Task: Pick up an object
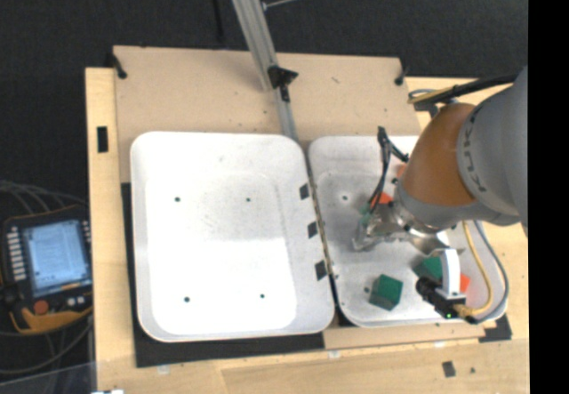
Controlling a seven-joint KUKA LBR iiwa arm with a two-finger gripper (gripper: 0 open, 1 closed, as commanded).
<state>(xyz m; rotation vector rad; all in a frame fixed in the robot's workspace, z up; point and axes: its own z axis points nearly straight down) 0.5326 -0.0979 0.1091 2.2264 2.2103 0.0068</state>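
Note:
My gripper [366,234] hangs low over the middle of the right bin [342,161], with the grey and orange arm covering much of that bin from the right. A dark green block [385,292] lies on the bin floor near the front edge, just below and to the right of the gripper and apart from it. A second green piece [432,266] peeks out from under the wrist further right. A small orange-red bit [383,199] shows right beside the gripper's upper side; what it is cannot be made out.
The left bin [218,232] sits beside the right one on the wooden bench. A slanted metal rail [258,28] runs from the back down to the bins' shared edge. A handheld pendant [49,259] lies off the bench at the left.

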